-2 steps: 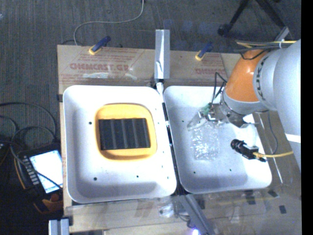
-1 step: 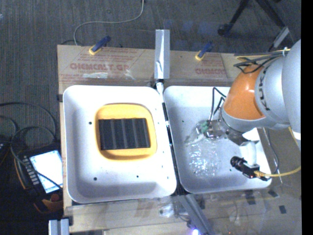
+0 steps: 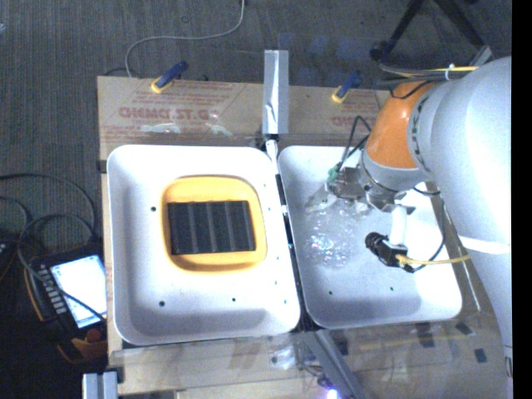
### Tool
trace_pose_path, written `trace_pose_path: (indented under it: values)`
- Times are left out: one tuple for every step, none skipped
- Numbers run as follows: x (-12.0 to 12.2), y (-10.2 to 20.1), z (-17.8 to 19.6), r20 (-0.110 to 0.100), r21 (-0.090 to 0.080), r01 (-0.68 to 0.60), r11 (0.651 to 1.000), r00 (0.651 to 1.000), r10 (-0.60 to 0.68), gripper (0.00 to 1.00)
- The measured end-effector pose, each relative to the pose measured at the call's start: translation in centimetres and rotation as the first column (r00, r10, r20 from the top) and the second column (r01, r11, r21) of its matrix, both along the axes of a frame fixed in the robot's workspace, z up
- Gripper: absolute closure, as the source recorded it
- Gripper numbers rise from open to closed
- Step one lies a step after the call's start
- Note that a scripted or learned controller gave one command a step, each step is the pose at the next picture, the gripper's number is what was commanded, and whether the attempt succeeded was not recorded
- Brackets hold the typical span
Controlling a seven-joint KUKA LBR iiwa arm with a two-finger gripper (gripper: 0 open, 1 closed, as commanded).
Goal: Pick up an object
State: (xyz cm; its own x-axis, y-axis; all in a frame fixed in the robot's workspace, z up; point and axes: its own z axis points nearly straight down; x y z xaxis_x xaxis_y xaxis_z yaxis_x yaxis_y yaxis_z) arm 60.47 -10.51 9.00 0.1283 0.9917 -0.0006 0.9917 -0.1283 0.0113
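Observation:
A yellow tray-like object with a black ribbed middle (image 3: 211,224) lies flat in the left bin (image 3: 133,306). A clear, crinkled plastic item (image 3: 332,233) lies in the right bin (image 3: 391,306), near its centre-left. My gripper (image 3: 349,188) reaches down into the back part of the right bin, right at the upper edge of the clear plastic. The grey wrist and its orange band (image 3: 392,140) hide the gripper's tip from above.
A black connector with a yellow cable (image 3: 384,246) hangs off the arm over the right bin. A metal post (image 3: 274,90) stands behind the seam between the bins. Two blue-and-yellow clamps (image 3: 169,76) hold the cardboard backing.

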Motion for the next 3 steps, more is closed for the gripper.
trace_pose_path:
  values:
    - [-3.7, -6.6, 7.3, -0.013, -0.001, -0.068, 0.998, 0.998, 0.068, 0.00]
    - [-6.9, -8.2, 0.4, -0.009, 0.002, -0.176, 0.984, 0.984, 0.176, 0.00]
    - [-2.3, -6.5, 5.5, -0.012, 0.004, -0.316, 0.949, 0.949, 0.316, 0.00]
